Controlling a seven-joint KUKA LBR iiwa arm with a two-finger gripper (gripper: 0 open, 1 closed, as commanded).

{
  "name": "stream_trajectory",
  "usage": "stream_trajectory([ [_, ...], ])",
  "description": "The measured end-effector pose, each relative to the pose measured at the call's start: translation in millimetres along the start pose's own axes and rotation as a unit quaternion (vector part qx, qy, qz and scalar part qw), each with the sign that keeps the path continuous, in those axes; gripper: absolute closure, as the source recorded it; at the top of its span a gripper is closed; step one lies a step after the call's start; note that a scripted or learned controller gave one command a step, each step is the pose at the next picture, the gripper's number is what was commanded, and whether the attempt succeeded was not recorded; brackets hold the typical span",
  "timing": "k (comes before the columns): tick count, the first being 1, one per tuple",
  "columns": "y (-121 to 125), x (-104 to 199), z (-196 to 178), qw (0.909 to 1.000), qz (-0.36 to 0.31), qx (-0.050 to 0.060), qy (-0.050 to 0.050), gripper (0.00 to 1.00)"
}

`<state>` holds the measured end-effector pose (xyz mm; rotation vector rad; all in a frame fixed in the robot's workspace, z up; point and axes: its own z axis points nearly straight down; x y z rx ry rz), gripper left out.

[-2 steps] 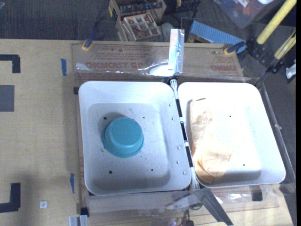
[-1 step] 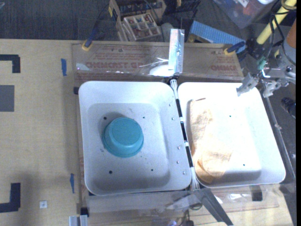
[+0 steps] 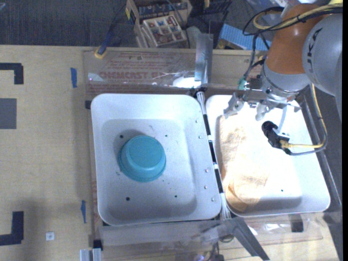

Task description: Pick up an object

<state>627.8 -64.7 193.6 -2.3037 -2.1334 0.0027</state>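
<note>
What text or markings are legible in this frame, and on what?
"KU": dark letters on the grey arm link, cut off at the frame edge.
Faded red lettering on the clear plastic sheet behind the bins: too blurred to read.
Printed box on the floor above the bench: pictures and text too small to read.
The teal bowl and the white bins carry no visible text.

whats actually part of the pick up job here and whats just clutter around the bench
Part of the job:
- teal bowl, upside down in the left bin
- gripper, above the right bin
- tan cloth lying in the right bin, also a possible pick

Just lying about:
- box of printed cards beyond the bench
- blue tape marks on the bench top
</note>
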Motion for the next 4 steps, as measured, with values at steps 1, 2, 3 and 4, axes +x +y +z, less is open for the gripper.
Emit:
stream_trajectory([
  [1, 0, 0, 0, 1.0, 0.0, 0.0, 0.0, 0.0],
  [2, 5, -31, 103, 0.9993, -0.036, -0.007, 0.0, 0.0],
  [3, 6, -32, 92, 0.9994, -0.033, -0.009, 0.001, 1.0],
  [4, 26, -12, 1, 0.9924, -0.123, -0.002, -0.001, 1.0],
])
